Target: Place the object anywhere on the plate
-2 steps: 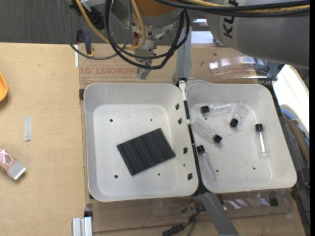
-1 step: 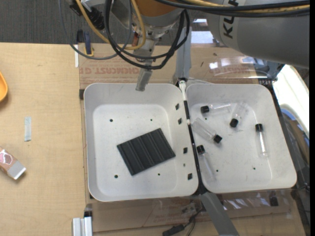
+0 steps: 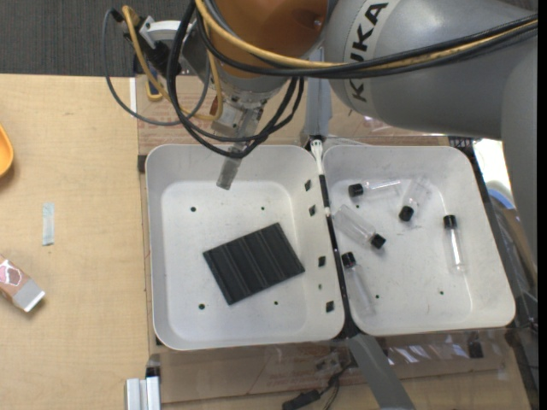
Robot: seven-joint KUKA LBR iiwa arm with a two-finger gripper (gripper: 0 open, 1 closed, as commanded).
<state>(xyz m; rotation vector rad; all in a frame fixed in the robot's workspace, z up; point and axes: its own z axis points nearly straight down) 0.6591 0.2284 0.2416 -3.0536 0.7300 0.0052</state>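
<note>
A black ridged plate (image 3: 254, 262) lies flat and skewed in the middle of the left bin (image 3: 171, 314). Several clear tubes with black caps are scattered in the right bin (image 3: 487, 306), among them one near its left wall (image 3: 361, 228), one at the back (image 3: 376, 187) and one on the right (image 3: 454, 243). My gripper (image 3: 228, 174) hangs over the back of the left bin, up and to the left of the plate and well away from the tubes. I see nothing held at its tip.
The arm's big grey and orange body (image 3: 359, 32) and its cables cover the back of the scene. On the wooden bench to the left lie a small grey strip (image 3: 48, 225), a white and brown block (image 3: 19, 284) and an orange item (image 3: 3, 152) at the edge.
</note>
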